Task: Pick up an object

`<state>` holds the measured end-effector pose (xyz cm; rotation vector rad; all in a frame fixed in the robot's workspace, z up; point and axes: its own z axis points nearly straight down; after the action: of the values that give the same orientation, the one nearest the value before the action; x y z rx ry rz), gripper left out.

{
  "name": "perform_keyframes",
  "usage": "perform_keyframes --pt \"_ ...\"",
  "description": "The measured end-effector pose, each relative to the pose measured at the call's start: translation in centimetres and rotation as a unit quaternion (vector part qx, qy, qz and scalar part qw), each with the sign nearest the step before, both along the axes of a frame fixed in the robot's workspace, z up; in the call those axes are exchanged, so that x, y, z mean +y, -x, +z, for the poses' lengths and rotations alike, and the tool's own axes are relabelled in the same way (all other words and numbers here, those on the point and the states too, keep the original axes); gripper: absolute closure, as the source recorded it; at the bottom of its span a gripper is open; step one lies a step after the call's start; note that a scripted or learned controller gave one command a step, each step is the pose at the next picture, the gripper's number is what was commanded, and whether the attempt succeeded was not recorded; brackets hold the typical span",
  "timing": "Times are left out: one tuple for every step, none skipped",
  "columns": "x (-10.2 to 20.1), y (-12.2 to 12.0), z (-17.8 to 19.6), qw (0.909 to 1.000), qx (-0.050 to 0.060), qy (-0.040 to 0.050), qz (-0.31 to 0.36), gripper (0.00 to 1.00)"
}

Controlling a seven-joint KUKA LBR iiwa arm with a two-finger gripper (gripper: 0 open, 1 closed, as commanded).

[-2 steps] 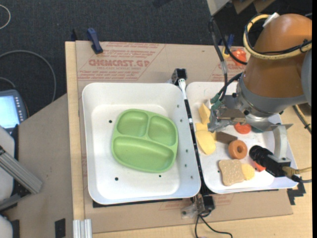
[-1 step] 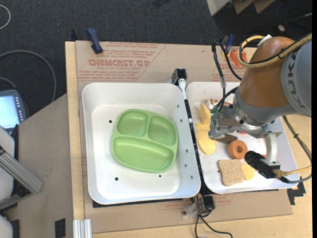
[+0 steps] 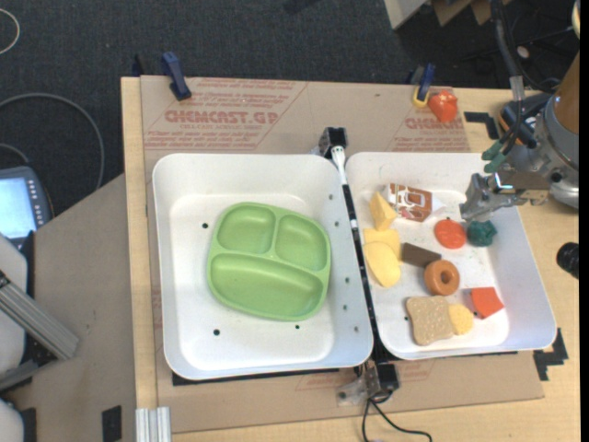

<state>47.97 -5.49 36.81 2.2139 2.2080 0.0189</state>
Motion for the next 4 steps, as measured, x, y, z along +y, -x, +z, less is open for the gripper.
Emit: perform_keyframes --pt "-2.1 0.0 7.7 1.0000 0.003 0.0002 0.001 1.00" --pt "-13.6 0.3 -3.9 0.9999 0.014 -0.0005 -0.005 1.00" --pt "-17.1 0.2 -10.3 0.9999 0.012 -0.0015 -0.001 1.00" --pt "-16.9 0.0 -5.1 1.0000 0.007 0.0008 0.002 1.00"
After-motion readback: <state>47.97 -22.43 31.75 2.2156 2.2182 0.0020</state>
